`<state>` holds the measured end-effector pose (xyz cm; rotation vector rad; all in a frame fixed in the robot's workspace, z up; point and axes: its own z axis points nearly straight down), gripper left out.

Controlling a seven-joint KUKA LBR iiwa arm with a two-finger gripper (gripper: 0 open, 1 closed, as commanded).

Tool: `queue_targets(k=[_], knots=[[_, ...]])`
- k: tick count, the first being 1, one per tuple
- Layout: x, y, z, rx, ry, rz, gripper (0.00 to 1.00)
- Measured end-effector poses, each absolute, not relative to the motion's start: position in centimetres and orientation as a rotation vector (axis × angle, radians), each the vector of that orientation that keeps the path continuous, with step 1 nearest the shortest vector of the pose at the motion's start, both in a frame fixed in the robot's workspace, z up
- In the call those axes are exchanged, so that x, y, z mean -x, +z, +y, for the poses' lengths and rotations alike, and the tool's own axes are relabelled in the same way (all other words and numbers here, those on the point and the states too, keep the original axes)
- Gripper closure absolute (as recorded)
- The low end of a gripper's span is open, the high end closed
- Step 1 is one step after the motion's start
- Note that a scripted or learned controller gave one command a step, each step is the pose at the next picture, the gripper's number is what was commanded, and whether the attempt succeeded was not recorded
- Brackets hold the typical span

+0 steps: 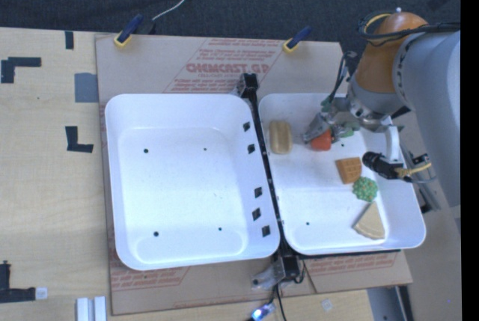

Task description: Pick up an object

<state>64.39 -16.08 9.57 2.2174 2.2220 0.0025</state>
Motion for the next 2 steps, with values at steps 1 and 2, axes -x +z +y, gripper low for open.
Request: queue_targets(k=[1, 2], knots=[[-61.9, 19.0, -7.8, -2.212, 0.008, 2.230, 1.00], [-67.0, 16.8, -11.4, -2.219, 0.000, 2.222, 1.00]])
